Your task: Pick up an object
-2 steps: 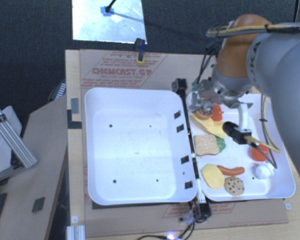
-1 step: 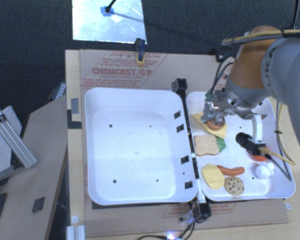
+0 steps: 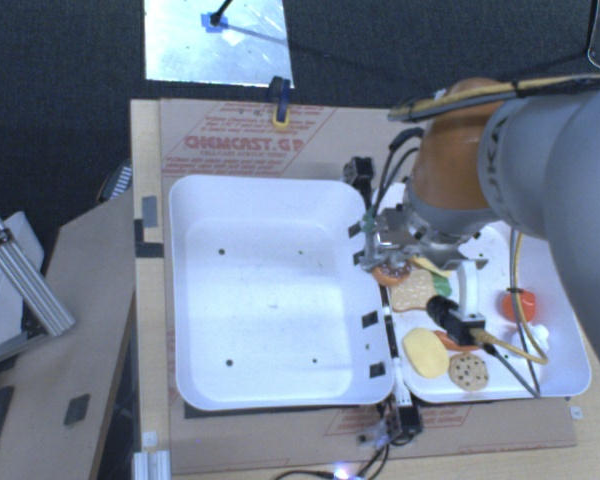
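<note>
The grey arm's two-finger gripper [image 3: 389, 261] hung low over the right white plastic bin [image 3: 570, 368], directly above a small round orange-brown toy [image 3: 392, 269]; its opening was hidden from me.

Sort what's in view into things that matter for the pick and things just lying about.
Matter for the pick:
tool
right bin
cookie
yellow piece
toast slice
red-orange piece

Lying about:
left bin
cardboard sheet
yellow clamp
foil square
</note>
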